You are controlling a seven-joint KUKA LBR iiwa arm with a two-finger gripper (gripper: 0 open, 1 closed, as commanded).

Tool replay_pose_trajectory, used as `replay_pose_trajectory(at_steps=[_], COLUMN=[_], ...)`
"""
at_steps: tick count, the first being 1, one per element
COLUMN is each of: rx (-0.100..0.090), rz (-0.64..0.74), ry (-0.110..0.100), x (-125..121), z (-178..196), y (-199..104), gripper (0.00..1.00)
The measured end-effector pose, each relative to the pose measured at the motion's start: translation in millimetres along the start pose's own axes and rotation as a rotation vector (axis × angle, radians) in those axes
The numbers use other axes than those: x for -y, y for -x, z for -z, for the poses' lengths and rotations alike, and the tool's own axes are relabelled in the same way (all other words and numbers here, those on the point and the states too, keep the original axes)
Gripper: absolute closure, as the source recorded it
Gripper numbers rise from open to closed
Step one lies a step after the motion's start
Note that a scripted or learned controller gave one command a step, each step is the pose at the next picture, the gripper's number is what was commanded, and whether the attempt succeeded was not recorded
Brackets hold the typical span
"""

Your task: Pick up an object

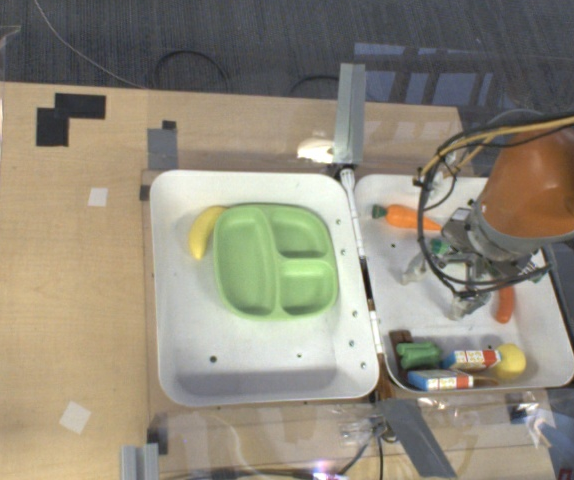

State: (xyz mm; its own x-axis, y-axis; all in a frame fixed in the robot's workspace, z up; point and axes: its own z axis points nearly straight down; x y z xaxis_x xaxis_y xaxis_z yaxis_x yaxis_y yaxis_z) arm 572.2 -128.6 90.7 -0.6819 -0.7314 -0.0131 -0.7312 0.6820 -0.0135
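My gripper [455,286] hangs low over the middle of the right bin [559,340], under the arm's orange band [537,193]. A carrot [405,216] lies at the bin's far left, up and to the left of the gripper. A small orange-red piece [504,306] lies just right of the gripper. Along the near wall sit a green item [419,353], a red-and-white item [473,358], a yellow item [511,361] and a blue item [433,379]. I see nothing between the gripper's parts.
The left bin [257,368] holds a green divided plate [272,260] with a banana [202,232] against its left edge. A metal post [348,113] stands behind the wall between the bins. Black cables [437,183] loop off the wrist above the carrot.
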Motion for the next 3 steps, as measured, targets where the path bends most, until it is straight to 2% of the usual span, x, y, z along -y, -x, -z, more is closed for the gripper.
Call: replay_pose_trajectory(at_steps=[1, 2, 3], rx=[-0.001, 0.003, 0.002], rz=[-0.149, -0.124, 0.111], ry=[-0.002, 0.0, 0.0], x=[-25, -23, -6], z=[0, 0, 0], y=[33, 24, 8], gripper=[0.0, 0.0, 0.0])
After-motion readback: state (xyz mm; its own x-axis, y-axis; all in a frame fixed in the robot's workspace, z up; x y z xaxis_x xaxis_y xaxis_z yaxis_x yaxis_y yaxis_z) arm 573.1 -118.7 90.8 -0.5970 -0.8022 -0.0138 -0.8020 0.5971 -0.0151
